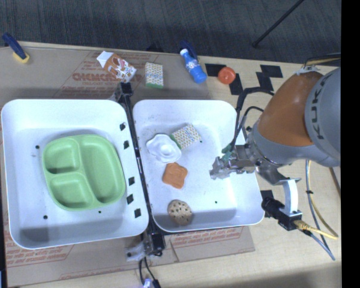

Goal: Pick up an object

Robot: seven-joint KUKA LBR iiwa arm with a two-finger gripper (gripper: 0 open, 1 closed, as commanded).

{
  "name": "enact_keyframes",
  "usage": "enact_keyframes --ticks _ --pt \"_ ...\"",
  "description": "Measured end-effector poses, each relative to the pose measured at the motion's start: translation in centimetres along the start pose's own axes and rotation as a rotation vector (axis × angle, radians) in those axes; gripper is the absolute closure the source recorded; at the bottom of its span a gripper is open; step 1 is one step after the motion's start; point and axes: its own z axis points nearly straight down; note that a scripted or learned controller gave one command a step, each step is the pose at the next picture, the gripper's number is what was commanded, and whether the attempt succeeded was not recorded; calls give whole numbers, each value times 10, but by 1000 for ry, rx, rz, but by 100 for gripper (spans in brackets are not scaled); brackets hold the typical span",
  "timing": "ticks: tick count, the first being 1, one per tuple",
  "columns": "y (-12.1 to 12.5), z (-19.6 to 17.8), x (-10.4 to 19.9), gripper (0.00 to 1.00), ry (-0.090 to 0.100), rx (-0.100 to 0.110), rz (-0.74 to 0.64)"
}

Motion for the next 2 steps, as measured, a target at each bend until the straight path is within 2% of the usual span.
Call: enact_keyframes --ticks 1,2 --pt "0 1 0 0 1 1 0" --pt "-1 127 15 0 2 4 -3"
